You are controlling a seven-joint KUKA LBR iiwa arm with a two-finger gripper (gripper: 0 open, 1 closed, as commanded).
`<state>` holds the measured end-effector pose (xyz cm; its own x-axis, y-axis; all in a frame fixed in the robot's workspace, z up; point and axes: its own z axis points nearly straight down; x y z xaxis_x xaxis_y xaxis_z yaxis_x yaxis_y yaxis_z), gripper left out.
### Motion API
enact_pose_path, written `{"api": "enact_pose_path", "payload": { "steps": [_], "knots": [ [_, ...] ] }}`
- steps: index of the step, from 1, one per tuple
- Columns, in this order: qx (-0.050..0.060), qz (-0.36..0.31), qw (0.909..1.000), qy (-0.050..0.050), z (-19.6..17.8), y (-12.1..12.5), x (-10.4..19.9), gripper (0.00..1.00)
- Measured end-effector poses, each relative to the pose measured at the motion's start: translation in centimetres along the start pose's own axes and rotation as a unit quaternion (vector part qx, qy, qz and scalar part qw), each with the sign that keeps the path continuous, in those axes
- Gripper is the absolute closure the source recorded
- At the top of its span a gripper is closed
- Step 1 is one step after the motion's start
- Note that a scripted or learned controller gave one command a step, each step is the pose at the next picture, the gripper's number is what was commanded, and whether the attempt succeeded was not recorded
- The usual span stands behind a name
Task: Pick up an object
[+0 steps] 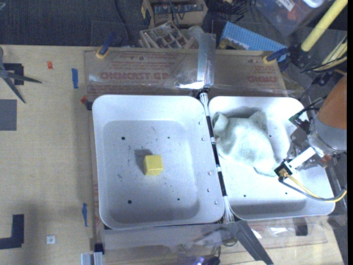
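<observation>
The gripper [301, 143] hangs low over the right side of the right bin [259, 203], at the end of the grey arm [330, 134], which is cut off by the picture's right edge. It shows as a dark, crowded shape from above, and I cannot tell whether it is open or closed, nor whether it has hold of anything. Just to its left lies the white cloth [245, 139], a soft, crumpled heap with rounded folds, spread from the bin's upper left corner down toward its middle. The cloth is nearly the same white as the bin floor, so its outline is hard to follow, and whether its right edge touches the gripper cannot be made out.

Well apart, in the left bin [110, 115], sits the yellow block [154, 165], a small cube with bright, matte faces and crisp edges, alone near the middle of the floor and casting a grey shadow to its upper left. Both bins are shallow, smooth white trays with rounded corners and a few dark specks on the floor; they stand side by side, their rims meeting. They rest on a pale wooden table [44, 159]. Behind them lies a clear, glossy plastic sheet [143, 73] with red lettering too blurred to read
</observation>
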<state>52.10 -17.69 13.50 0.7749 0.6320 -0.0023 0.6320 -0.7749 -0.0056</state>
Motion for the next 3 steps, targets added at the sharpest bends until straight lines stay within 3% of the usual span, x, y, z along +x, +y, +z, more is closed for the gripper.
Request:
{"api": "enact_pose_path", "payload": {
  "steps": [1,2,3],
  "knots": [
    [0.000,0.158,0.9874,0.000,-4.6,-5.9,-0.6,1.00],
    [-0.002,0.177,0.9841,0.001,-17.2,-5.3,-1.1,1.00],
    [0.000,0.172,0.9850,0.000,-10.8,0.4,-5.9,1.00]
  ]
}}
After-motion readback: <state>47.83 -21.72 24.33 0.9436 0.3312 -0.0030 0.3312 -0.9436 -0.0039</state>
